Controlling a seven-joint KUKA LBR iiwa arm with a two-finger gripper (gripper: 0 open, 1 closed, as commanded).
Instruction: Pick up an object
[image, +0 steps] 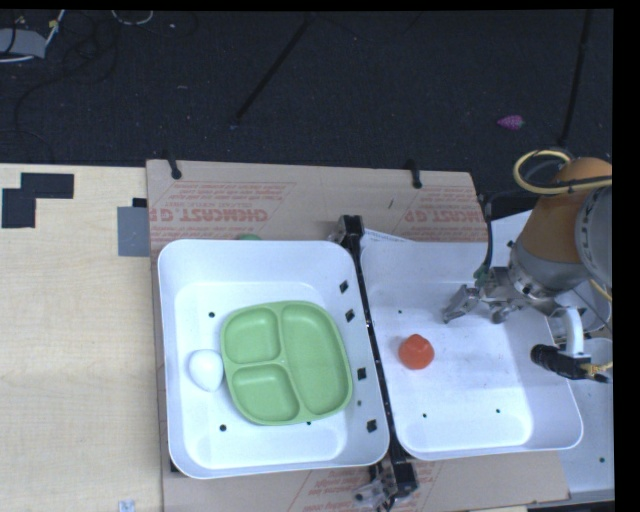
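Note:
A small orange-red ball lies on the floor of the right bin, left of its middle. In the left bin a green divided plate lies flat, and a white egg-shaped object rests against its left edge. My gripper hangs low over the right bin's upper right part, up and to the right of the ball and apart from it. Its fingers are spread open with nothing between them.
The grey arm with its orange band comes in over the right bin's right rim. A black divider runs between the two bins. Cardboard lies under both bins, and a pale wooden bench top extends to the left.

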